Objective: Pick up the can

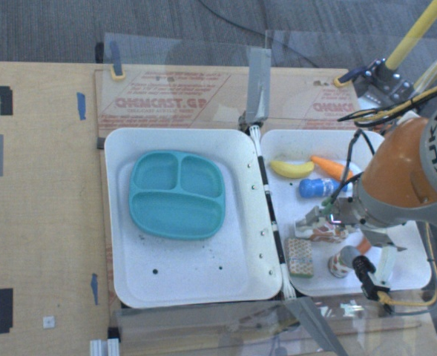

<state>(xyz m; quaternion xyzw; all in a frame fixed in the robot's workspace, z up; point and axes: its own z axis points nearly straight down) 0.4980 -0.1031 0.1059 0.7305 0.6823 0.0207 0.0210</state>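
Observation:
In the right bin (418, 273), a red-and-white printed can (324, 234) appears to lie on its side near the middle. My gripper (327, 217) hangs directly over it, at or just above its upper edge, and hides part of it. I cannot make out whether the can is between the jaws. The grey arm with its orange band (400, 173) reaches in from the right and covers the bin's right half.
Also in the right bin are a banana (291, 168), a carrot (328, 166), a blue bottle (316, 188), a speckled tan block (301, 257) and a small round grey-topped piece (339, 264). The left bin (122, 273) holds a teal divided plate (177, 195).

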